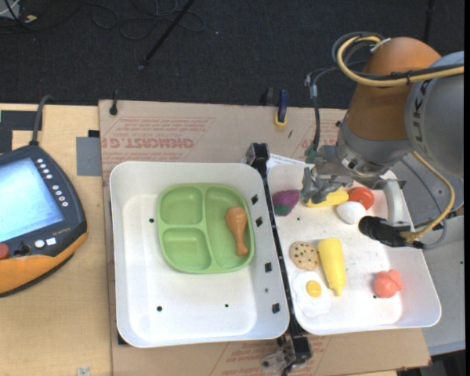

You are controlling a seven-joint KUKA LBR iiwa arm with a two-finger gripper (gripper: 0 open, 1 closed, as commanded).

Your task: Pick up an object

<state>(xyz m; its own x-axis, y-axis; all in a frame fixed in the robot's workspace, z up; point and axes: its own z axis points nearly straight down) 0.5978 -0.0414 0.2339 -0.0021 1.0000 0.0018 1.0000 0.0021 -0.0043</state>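
My gripper (316,188) hangs low over the back of the right bin (413,313). Just beneath and to its right lies a small yellow banana-like piece (330,200), touching or nearly touching the gripper. A purple item (285,201) sits to the gripper's left by the bin wall. Right of the yellow piece are a red tomato (362,197) and a white egg (349,213). Nearer the front lie a cookie (302,254), a yellow bottle-shaped thing (332,265), a fried egg (312,292) and a red strawberry (387,284).
The left bin (133,288) holds a green divided plate (189,229) with a brown drumstick (238,228) in its right compartment. A black divider (268,233) runs between the bins. A teach pendant (27,210) lies at far left. Cables (388,231) trail from the wrist over the right bin.
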